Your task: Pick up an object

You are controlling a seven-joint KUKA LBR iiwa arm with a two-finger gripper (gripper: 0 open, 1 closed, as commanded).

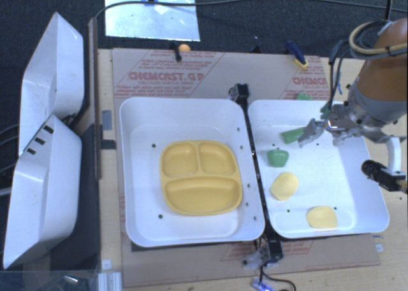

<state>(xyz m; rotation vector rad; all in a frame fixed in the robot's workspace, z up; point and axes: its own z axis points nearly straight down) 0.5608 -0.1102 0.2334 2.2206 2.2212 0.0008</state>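
Right bin point(363, 220), far half: flat green piece point(292, 135), elongated, long axis slanting from lower left up toward the gripper point(314, 132), near end touching the fingertips. Claw state: cannot tell, shut or parted, not resolved at this slant. Also in same bin: green bell pepper point(277, 156), yellow lemon-like piece point(284, 185), yellow lump point(322, 217). Left bin point(137, 175): yellow divided plate point(201, 177). Handling note, judged: straddle the green piece across its short width, centred along its length, closing squarely before lifting straight up.
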